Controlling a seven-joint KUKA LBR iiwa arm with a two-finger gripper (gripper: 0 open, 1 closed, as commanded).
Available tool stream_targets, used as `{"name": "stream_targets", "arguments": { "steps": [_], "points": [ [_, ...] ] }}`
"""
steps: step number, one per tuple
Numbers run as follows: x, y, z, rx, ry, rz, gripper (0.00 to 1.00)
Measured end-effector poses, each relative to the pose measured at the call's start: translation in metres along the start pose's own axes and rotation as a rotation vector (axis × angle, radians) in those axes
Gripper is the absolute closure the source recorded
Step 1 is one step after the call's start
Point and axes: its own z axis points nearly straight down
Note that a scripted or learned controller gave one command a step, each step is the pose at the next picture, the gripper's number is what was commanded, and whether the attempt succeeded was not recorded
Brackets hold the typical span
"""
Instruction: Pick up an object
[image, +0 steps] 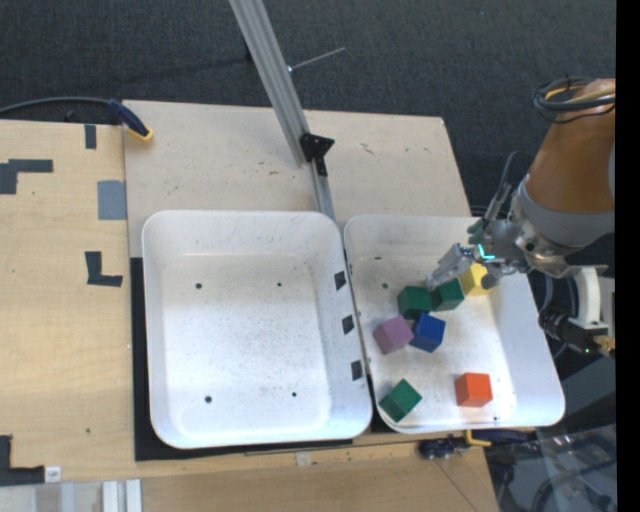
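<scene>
Green is the colour nearest my gripper (462, 262): two green blocks (430, 297) sit touching in the upper middle of the right bin (530, 380), and I judge one of them the likeliest pick, since the fingers hover just above and to their right. A yellow block (476, 278) lies right under the wrist, partly hidden by it. I cannot tell whether the fingers are spread or closed, as the metal blurs together at this slant, and I see nothing held between them. Just below the green pair rest a blue block (428, 331) and a purple block (392, 334), close enough to crowd a descent. Further toward the near rim, a third green block (401, 398) and an orange block (474, 389) stand well apart, easier targets. Beside it all lies the left bin (160, 300)
</scene>
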Motion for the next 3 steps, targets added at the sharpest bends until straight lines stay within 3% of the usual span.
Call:
{"name": "stream_targets", "arguments": {
  "steps": [1,3],
  "points": [
    [0.000,0.001,-0.002,-0.004,-0.001,-0.001,0.00],
    [0.001,-0.002,0.106,0.003,0.000,0.000,0.00]
  ]
}}
